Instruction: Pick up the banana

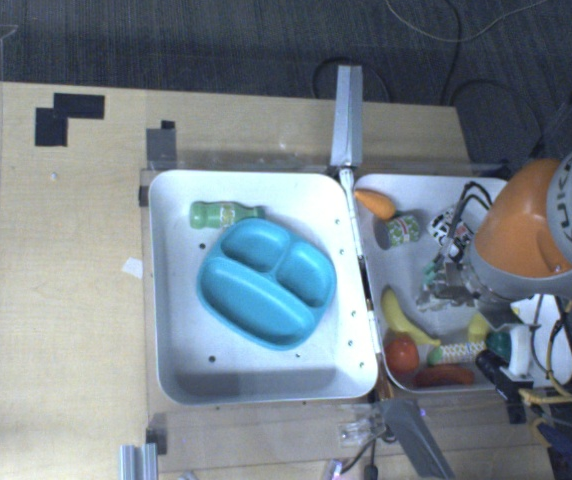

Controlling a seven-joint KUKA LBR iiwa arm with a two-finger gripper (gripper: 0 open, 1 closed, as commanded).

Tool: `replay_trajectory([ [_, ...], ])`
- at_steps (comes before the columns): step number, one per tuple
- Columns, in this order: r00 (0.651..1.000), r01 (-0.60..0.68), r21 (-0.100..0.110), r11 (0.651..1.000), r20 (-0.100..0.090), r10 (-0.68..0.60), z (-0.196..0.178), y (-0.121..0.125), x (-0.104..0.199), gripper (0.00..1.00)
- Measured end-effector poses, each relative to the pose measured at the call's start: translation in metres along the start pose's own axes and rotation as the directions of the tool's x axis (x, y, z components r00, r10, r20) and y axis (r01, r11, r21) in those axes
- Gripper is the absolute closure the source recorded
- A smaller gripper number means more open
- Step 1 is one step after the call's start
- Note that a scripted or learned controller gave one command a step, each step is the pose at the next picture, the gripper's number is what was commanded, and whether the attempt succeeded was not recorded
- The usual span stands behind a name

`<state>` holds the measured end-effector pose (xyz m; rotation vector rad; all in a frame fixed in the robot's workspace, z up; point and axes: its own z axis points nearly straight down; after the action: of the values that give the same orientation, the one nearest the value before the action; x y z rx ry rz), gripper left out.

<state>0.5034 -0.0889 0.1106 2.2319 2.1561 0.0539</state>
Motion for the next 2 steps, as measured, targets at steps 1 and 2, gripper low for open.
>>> replay_trajectory([
  [1, 1.000, 0.000, 0.000, 1.000, 0.000, 0.000, 0.000, 0.000, 0.000, 0.00],
  [2, 1.000, 0.027, 0.046, 0.999, -0.001, -0.027, -0.105, -0.008, -0.044, 0.00],
])
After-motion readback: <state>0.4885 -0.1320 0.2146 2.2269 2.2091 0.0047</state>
